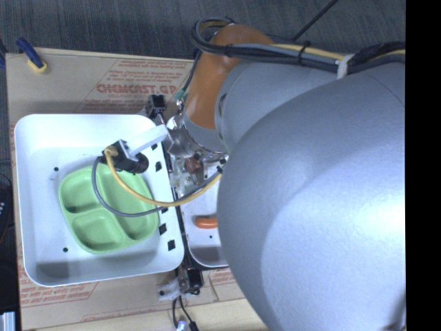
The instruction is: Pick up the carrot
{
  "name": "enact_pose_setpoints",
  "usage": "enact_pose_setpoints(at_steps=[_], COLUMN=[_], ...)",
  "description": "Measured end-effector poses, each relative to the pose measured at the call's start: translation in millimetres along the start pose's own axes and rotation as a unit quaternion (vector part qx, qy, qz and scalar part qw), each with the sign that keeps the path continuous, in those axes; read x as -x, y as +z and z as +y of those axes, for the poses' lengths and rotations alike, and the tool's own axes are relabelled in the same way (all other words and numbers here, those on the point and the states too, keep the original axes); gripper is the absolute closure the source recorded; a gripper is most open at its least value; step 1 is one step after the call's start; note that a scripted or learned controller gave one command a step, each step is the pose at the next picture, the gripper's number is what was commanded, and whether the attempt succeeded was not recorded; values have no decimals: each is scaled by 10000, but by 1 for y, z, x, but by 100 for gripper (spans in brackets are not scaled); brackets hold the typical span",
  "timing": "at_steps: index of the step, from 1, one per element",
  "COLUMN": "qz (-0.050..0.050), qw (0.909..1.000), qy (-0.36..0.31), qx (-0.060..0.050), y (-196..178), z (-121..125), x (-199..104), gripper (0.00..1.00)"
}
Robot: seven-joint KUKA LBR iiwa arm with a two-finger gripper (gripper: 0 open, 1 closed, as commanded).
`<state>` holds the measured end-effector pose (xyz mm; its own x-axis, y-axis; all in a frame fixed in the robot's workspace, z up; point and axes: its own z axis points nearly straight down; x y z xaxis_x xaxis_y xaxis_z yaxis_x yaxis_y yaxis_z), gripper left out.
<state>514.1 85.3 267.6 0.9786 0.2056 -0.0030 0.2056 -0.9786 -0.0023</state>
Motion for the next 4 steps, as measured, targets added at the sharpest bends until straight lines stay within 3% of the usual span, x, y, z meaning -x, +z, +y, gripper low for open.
enact_pose_setpoints(at_steps=[1, 2, 3, 4], qz=[13, -20, -16, -12], qw=[10000, 9992, 9917, 9976], qy=[-33, -398, -1288, -691], qx=[9, -10, -17, -13], y=[-122, 30, 77, 77], z=[-5, 29, 60, -2], x=[-10, 9, 42, 39], gripper=[100, 100, 100, 100])
